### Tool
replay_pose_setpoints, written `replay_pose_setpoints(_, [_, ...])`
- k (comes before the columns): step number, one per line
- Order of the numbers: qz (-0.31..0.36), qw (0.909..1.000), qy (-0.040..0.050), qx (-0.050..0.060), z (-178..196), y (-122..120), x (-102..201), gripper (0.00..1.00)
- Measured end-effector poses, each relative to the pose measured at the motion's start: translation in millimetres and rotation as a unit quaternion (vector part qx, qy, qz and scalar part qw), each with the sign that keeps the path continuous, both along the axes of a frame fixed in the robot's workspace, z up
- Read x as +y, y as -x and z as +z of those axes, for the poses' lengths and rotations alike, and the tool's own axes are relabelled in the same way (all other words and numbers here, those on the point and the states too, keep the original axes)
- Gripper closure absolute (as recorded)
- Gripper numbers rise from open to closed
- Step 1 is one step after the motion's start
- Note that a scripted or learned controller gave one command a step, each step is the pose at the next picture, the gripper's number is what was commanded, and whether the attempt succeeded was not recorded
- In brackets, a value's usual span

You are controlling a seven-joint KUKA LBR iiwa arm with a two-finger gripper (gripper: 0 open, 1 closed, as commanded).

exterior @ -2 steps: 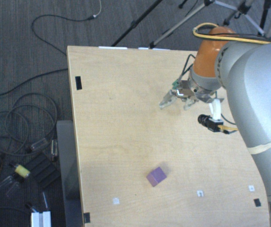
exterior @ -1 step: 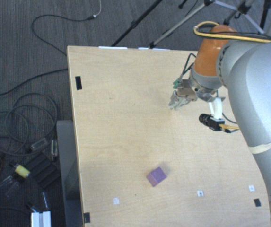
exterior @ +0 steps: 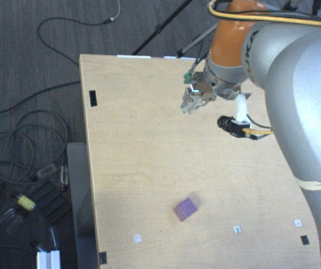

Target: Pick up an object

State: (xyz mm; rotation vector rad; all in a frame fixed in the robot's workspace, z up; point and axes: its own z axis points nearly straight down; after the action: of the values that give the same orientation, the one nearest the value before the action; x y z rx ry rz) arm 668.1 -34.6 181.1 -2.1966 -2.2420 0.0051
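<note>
We see the small purple block [exterior: 185,209] at six o'clock on the board [exterior: 149,150], probably light and stiff, best pinched on two flat sides, while our gripper [exterior: 192,102] hangs empty at one o'clock.

One purple block [exterior: 185,209] on the wooden board [exterior: 149,150], near its lower edge. One arm [exterior: 283,66] with one gripper [exterior: 192,104], over the board's upper right part. Three small white markers on the board: one left of the block [exterior: 137,238], two to its right [exterior: 237,228] [exterior: 298,223]. Three black tabs at the board's edges [exterior: 93,98] [exterior: 102,257] [exterior: 305,240].
</note>
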Motion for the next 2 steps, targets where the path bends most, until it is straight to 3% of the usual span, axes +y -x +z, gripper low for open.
replay_pose_setpoints(1, [0.096, 0.9953, 0.0001, 0.0, 15, 0, 100, 1.0])
replay_pose_setpoints(2, [0.119, 0.9929, 0.0001, 0.0, 70, 0, 184, 1.0])
